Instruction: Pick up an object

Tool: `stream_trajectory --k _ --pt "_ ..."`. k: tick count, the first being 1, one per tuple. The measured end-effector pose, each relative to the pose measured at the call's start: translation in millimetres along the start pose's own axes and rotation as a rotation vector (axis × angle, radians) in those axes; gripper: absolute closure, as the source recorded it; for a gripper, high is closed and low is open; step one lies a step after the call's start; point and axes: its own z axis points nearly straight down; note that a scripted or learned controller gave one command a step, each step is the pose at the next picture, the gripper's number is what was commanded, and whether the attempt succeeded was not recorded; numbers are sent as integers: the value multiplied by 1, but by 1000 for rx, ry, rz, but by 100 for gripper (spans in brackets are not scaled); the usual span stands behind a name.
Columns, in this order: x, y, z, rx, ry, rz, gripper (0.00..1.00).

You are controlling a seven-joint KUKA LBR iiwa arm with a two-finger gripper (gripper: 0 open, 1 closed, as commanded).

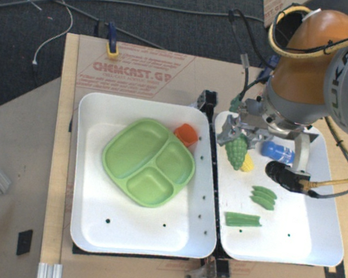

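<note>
The gripper (245, 128) is being held low in the right bin's (314, 251) upper left corner — the bumpy green toy (237, 151) is lying directly under it, its long axis running down-frame. The grip state cannot be told.

The right bin (314, 247) holds most of the loose things. A knobbly green toy (237, 151) with a yellow end lies near the bin's upper left, just beside a blue cylinder (276, 150) lying on its side. Lower down, a green pea pod (263, 197) lies near the middle, and a flat green bean (241, 220) lies below it. In the left bin (91, 220), a green divided plate (149, 161) lies flat, touching a small orange piece (187, 133) at its upper right edge.
</note>
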Motion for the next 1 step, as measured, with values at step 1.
stream_trajectory --k 1 --pt "52 2 20 6 0 1 100"
